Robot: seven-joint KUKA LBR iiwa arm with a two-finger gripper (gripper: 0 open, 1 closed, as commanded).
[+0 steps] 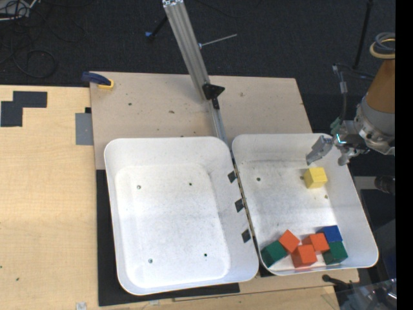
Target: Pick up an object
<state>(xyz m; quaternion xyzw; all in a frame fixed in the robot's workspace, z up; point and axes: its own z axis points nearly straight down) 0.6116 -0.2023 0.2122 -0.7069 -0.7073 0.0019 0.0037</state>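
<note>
Claw point(330, 150) fingers apart, holding nothing, just above yellow block point(315, 177).

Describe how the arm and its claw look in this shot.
A grey metal arm enters at the right with an orange-tan band above the wrist. Its wrist section is light grey and rounded. The claw is small, grey metal, with thin dark cabling and a tiny cyan light near its base.
</note>
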